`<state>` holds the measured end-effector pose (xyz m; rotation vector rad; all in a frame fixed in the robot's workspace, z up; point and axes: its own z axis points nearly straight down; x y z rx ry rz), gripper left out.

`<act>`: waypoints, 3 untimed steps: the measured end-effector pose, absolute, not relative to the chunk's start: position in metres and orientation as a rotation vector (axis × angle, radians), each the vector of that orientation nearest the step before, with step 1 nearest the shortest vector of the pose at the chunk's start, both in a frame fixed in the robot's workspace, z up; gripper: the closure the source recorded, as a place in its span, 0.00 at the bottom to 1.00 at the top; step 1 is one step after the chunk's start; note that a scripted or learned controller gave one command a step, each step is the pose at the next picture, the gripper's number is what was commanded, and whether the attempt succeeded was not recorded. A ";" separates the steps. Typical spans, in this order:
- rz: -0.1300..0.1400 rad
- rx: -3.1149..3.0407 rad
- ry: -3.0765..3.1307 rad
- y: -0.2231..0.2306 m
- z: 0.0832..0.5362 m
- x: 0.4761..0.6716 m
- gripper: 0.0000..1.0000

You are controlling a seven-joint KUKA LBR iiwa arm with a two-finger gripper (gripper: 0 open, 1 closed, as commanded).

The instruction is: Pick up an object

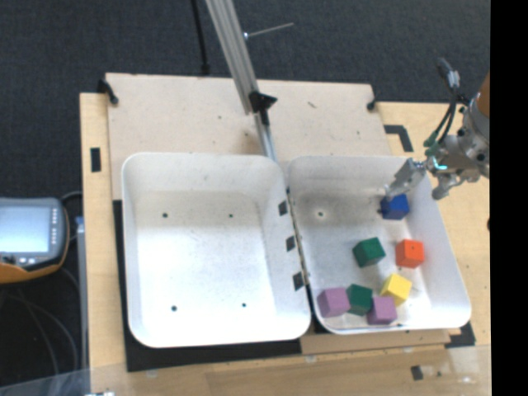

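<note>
The right bin holds several small blocks. A blue cube lies near its far right side. Nearer the front are a green cube, an orange cube, a yellow cube, a dark green cube and two purple cubes. My gripper hangs over the bin's far right corner, fingers spread open. Its left finger slants down to just above the blue cube, which sits at that fingertip rather than between the fingers.
The left bin lies beside the right one, their rims meeting at the middle. A slanted aluminium post rises from behind the bins. A grey device sits off the bench at the left edge.
</note>
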<state>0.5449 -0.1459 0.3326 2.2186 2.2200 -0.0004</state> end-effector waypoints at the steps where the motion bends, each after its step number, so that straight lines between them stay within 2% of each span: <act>1: 0.005 2.212 2.224 -0.122 0.359 0.545 0.00; 2: 0.009 2.207 2.231 -0.016 0.404 0.485 0.00; 3: 0.004 2.209 2.226 -0.021 0.414 0.486 1.00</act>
